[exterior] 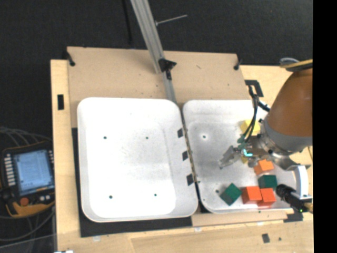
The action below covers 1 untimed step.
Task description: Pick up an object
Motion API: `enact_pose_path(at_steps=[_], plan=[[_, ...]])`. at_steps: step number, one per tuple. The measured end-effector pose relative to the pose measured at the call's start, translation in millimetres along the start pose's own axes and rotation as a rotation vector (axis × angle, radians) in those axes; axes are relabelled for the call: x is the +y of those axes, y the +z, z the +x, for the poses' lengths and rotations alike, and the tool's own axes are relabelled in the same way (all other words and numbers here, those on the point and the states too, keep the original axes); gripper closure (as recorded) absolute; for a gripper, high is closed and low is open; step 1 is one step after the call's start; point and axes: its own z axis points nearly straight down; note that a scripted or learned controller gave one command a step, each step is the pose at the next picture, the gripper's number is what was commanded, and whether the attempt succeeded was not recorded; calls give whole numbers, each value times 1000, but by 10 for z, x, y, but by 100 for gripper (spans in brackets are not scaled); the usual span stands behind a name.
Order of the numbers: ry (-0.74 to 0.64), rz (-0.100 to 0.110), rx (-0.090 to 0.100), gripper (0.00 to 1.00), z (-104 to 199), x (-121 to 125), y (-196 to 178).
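Hand [231, 157] low in the right bin [210, 121], grip state unclear, near green block [230, 193]; no legible writing.

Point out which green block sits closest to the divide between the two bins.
The green block tilted like a diamond at the right bin's lower left. The other green block sits farther right, above the orange blocks, near the gripper.

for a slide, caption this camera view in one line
KUKA arm's tool hovers in the right bin near green and orange blocks.
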Motion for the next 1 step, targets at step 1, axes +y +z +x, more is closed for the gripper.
enact_pose_path(at_steps=[1], plan=[[5,-5,-1,0,-4,9,-17]])
